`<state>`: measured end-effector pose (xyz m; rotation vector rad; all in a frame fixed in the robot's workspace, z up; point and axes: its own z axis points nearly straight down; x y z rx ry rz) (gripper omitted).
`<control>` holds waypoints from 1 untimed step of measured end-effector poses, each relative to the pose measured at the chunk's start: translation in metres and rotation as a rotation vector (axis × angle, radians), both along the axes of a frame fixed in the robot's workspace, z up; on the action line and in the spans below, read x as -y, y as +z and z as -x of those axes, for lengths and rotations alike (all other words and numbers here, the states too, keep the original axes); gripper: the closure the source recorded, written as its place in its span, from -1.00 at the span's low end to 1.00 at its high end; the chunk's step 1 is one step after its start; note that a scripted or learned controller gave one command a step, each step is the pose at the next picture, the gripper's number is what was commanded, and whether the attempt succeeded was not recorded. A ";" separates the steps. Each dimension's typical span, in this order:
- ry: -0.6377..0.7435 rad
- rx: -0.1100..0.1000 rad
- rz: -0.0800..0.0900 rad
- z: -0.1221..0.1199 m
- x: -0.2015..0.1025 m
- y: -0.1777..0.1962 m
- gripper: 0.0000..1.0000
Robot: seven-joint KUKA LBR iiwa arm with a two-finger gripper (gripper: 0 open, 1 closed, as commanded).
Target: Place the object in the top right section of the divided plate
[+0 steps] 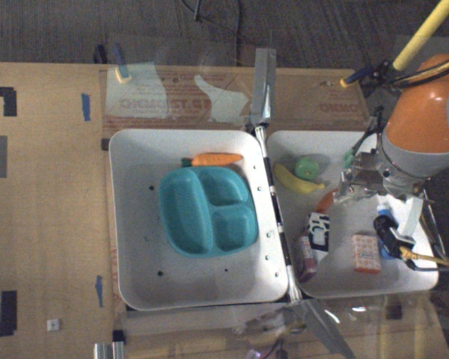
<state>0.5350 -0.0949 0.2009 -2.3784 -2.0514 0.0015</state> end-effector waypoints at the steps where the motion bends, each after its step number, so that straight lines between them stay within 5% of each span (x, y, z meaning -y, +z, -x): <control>1: 0.136 -0.001 -0.002 0.027 -0.069 -0.009 1.00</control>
